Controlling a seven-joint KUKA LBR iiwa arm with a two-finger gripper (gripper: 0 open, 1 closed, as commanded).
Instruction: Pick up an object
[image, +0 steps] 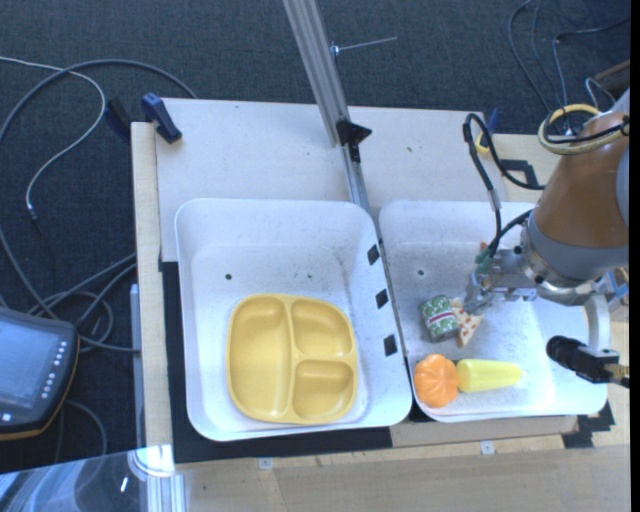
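Right white bin (560, 400) | small green patterned can (437, 316) beside pizza-slice toy (466, 325), mid-floor | gripper (484, 290) just right, low; opening unreadable, grasp cannot be told | advice: centre over can, clear the slice, then close.

Divided tray (292, 357) in left bin (200, 225)

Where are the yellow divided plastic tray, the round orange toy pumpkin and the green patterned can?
yellow divided plastic tray (292, 357), camera view, on its central divider.
round orange toy pumpkin (435, 380), camera view, on its top.
green patterned can (437, 316), camera view, on its side.
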